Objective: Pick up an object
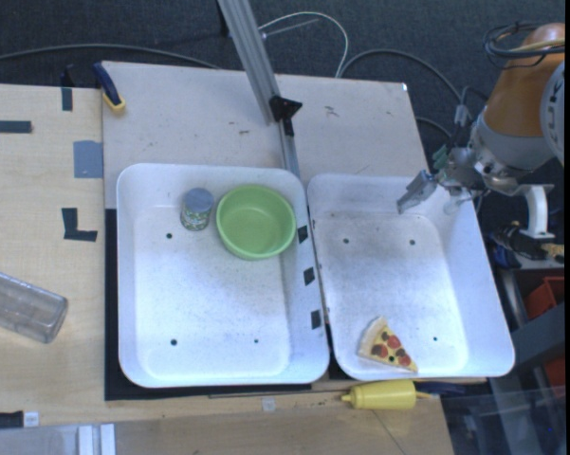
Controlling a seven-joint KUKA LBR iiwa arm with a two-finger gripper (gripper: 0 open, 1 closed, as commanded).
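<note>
pizza slice (pixel 388 345), green bowl (pixel 256 220), gripper (pixel 419 192)

Shiny smooth plastic green bowl (pixel 256 221); white plastic bins (pixel 142 349) speckled with dirt; pale wood bench (pixel 38 254).

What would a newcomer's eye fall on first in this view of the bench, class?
Probably the green bowl at the far side of the left bin, with a small jar touching its left edge. Next, the pizza slice toy in the right bin's near corner, and the gripper over that bin's far edge.
</note>
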